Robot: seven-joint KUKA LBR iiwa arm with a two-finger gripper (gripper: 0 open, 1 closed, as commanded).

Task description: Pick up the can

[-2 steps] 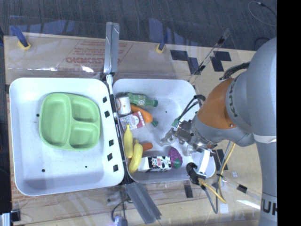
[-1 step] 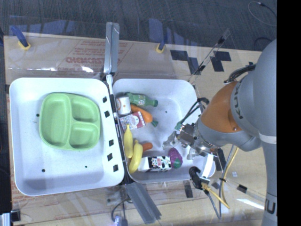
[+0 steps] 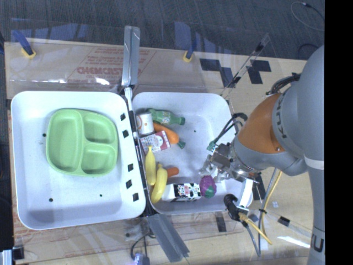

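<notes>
Counter carries two white bins side by side. Left bin holds green divided plate. Right bin holds arm's claw, low near right wall, just above purple item; claw opening cannot be told. Can lies at upper left of right bin, against divider, beside green bottle and carrot, well apart from claw. Bananas along divider lower down.

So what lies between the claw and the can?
In the camera view, the carrot and the red carton lie between the claw and the can; the rest of that stretch is bare bin floor.
</notes>
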